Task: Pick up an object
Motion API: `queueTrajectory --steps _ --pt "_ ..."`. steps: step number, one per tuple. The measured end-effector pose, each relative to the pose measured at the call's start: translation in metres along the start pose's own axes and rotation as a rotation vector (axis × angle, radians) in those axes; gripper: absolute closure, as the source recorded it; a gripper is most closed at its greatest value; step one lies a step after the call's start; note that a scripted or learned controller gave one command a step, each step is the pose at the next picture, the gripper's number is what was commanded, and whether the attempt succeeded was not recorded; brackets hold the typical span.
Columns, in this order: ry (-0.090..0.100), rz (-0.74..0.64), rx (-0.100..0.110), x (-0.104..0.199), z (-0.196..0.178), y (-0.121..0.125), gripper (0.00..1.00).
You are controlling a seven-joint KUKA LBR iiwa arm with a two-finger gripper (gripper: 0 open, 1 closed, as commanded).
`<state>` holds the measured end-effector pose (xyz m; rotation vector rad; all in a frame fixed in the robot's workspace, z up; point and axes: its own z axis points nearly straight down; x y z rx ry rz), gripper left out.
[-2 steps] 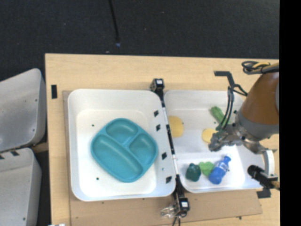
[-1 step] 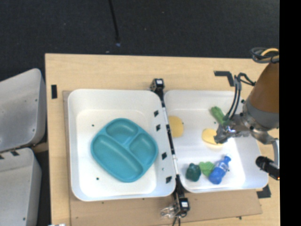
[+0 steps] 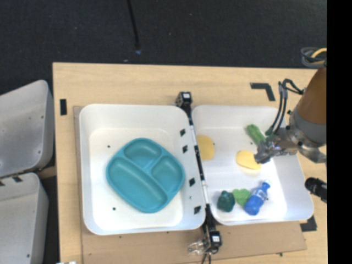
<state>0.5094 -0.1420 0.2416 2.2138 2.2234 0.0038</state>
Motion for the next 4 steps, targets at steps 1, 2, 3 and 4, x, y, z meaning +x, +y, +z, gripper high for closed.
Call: queueTrajectory --steps 1,2,3,4 --pt "0.002 -0.003 0.001 0.045 -0.005 0.012 1.00" --pt "0.002 -0.001 0.005 0.089 0.002 0.019 1.00" --pt "0.002 -0.002 0.004 0.144 0.010 0.016 1.00" --pt "0.003 -0.004 0.003 0.197 -0.004 0.026 1.00"
